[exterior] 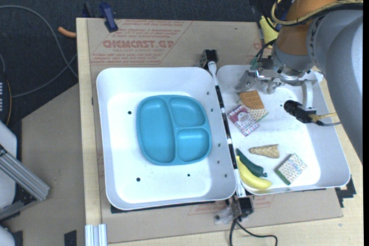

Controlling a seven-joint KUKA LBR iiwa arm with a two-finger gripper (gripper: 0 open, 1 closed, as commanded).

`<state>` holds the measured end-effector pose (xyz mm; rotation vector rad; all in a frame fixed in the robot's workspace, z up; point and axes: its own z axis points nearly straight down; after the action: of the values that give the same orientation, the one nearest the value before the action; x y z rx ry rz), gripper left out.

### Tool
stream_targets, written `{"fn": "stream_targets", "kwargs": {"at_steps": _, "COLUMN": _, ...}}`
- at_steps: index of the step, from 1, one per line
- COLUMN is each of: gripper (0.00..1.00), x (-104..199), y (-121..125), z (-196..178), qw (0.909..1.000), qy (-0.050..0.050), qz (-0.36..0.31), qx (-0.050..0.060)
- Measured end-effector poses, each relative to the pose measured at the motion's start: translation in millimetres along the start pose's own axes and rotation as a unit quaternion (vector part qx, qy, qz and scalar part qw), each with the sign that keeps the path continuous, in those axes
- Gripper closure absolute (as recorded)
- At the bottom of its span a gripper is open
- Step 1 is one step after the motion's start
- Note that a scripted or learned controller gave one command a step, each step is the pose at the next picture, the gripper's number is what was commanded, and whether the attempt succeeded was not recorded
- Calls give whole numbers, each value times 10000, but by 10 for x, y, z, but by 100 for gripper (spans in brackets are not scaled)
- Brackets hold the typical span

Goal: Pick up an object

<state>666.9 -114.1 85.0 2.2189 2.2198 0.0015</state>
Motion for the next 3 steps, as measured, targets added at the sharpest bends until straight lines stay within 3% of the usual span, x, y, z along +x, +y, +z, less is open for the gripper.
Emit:
{"fn": "stream_targets", "kwargs": {"at_steps": 1, "gripper": 0, "x": 180, "y": -259, "z": 2, "qw": 10000, "qy": 10, "qz": 2, "qx": 23}}
{"fn": "stream_targets", "kwargs": {"at_steps": 2, "gripper": 0, "x": -10, "y": -33, "z": 0, "qw": 10000, "qy": 0, "qz": 3, "qx": 0}}
{"fn": "stream_targets", "kwargs": {"at_steps": 3, "gripper": 0, "x": 163, "y": -218, "z": 2, "qw": 10000, "qy": 10, "qz": -1, "qx": 23}}
